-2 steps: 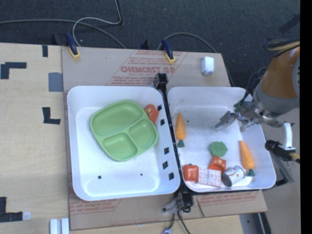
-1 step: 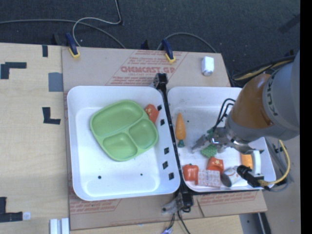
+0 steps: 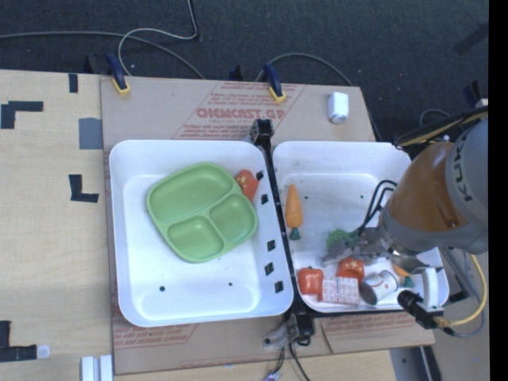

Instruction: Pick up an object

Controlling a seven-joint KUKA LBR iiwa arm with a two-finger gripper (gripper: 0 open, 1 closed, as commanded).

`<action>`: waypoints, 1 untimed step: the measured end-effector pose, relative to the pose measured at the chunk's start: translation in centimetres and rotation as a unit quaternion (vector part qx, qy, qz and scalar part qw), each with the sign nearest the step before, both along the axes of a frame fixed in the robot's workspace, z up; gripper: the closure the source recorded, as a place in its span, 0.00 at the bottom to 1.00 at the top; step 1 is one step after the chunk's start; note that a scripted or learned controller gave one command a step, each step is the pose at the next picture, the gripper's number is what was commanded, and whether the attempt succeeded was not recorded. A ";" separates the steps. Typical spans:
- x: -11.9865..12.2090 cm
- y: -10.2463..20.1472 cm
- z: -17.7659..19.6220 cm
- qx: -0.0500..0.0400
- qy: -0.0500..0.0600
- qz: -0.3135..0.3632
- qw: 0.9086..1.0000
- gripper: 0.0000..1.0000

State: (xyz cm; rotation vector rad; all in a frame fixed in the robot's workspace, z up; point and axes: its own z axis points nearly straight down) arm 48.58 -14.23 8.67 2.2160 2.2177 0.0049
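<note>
The right bin (image 3: pixel 341 161) holds several small toy foods. An orange carrot (image 3: pixel 294 205) lies near its left wall. A green leafy piece (image 3: pixel 340 236) lies in the middle. Along the front wall sit a red pepper-like piece (image 3: pixel 310 279), a second red piece (image 3: pixel 350 269), a pink and white box (image 3: pixel 341 292) and a silvery can (image 3: pixel 371 287). My gripper (image 3: pixel 338 252) hangs low over the bin, pointing left, just below the green piece and above the red pieces. I see nothing clearly held in it.
The left bin (image 3: pixel 135 284) holds a green divided plate (image 3: pixel 202 211) and a small red fruit (image 3: pixel 248 183) by the divider. The arm's orange band (image 3: pixel 425 197) covers the right bin's right side. A white cylinder (image 3: pixel 338 106) lies on the cardboard behind the bins.
</note>
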 end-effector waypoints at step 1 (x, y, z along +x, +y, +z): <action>0.0 0.0 1.0 0.000 0.000 0.000 1.000 1.00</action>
